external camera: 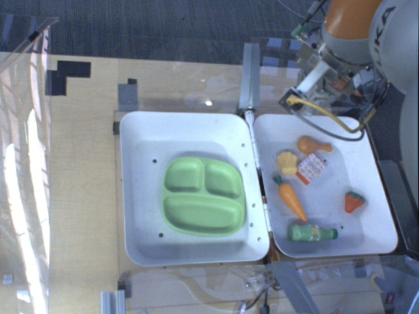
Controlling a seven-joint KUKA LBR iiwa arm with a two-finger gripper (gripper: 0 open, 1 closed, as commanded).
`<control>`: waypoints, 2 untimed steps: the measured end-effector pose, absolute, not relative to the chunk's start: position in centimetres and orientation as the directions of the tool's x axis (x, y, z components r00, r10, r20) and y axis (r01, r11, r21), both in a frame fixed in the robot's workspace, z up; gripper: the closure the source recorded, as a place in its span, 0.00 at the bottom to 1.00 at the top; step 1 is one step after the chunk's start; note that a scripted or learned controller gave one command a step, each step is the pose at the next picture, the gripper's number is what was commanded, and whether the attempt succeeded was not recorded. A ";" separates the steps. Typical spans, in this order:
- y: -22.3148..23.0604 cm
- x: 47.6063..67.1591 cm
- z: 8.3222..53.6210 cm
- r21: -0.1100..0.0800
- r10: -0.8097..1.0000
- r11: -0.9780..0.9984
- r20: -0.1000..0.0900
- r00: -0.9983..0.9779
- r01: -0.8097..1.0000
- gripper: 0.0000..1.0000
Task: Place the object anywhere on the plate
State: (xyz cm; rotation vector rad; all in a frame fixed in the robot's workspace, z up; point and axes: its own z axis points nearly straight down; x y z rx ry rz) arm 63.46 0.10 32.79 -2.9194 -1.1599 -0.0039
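gripper [337, 82] up at the far right of the camera view, below the orange-banded wrist, over the back rim of the right bin [383, 175]. open or closed: cannot tell from this angle.

six toys on the floor of that bin, all below the gripper and apart from it. closest to it, an orange drumstick [313, 144], near the bin's far wall. just nearer the camera, a yellow toy [286, 161] touching or almost touching a red-and-white packet [311, 167]. next, a carrot [291, 200], lying slantwise with its green top toward the divider between the bins. off by the right wall, a red strawberry [353, 201], well apart from the others. farthest from the gripper, a green bottle [311, 232] on its side along the near wall.

in the left bin [141, 175], a green plate [203, 195] with three compartments, two small at the far side and one long at the near side, sitting flat near the middle, well apart from the gripper and across the divider from every toy.
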 end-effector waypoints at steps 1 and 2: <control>-6.0 65.5 41.1 0.003 0.538 -0.843 0.004 0.843 0.538 1.00; 0.1 64.6 25.7 0.000 0.504 -0.863 0.002 0.863 0.504 1.00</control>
